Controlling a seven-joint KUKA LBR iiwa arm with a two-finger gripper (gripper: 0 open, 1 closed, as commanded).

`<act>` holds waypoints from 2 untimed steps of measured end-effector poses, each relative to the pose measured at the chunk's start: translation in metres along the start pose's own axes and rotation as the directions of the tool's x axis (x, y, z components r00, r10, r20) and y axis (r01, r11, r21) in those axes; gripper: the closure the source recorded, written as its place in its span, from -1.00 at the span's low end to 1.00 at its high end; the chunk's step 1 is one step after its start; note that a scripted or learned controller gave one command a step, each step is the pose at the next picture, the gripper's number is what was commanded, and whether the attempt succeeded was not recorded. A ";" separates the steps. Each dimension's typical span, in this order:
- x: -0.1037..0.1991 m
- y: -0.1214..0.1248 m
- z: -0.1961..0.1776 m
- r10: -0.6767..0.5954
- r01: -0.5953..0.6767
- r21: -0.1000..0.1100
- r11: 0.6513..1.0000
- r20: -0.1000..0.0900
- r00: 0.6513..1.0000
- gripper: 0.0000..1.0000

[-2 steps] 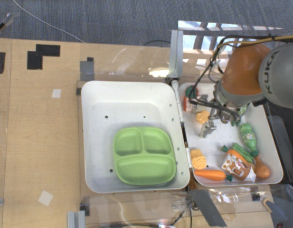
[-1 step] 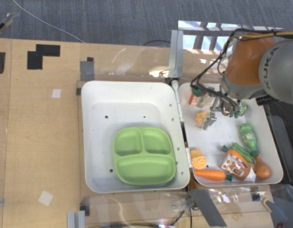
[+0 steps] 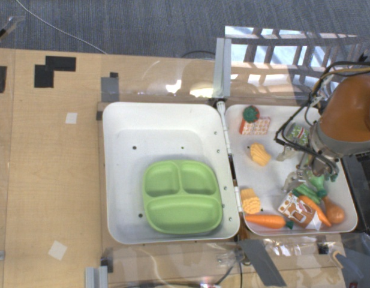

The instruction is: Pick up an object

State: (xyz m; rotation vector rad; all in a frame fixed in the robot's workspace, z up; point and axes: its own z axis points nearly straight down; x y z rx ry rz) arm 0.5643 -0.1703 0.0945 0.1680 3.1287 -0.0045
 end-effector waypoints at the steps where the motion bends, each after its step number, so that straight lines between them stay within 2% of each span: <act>1: 0.053 0.005 0.003 -0.007 0.007 0.000 1.000 0.012 1.000 -1.00; 2: 0.048 0.007 -0.011 -0.015 0.015 0.002 1.000 0.029 0.999 1.00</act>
